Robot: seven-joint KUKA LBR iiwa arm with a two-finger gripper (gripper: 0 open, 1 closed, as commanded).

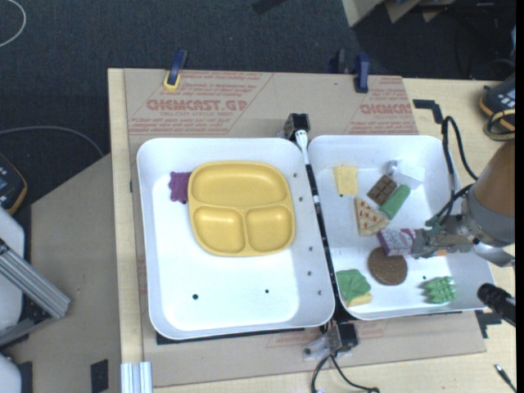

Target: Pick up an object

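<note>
The gripper (419, 244) was low in the right bin (426, 150), at a purple-and-white wrapped piece (395, 240) above the brown cookie (387, 268); finger state indeterminate; closing and lifting judged next.

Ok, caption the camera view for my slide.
Gripper low in the right bin beside a brown cookie; yellow tray in the left bin.

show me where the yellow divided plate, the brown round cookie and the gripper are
yellow divided plate (241, 207): camera view, on the ridge where its three compartments meet
brown round cookie (387, 268): camera view, middle of its top face
gripper (419, 244): camera view, at its fingertip end, just right of the cookie
</note>
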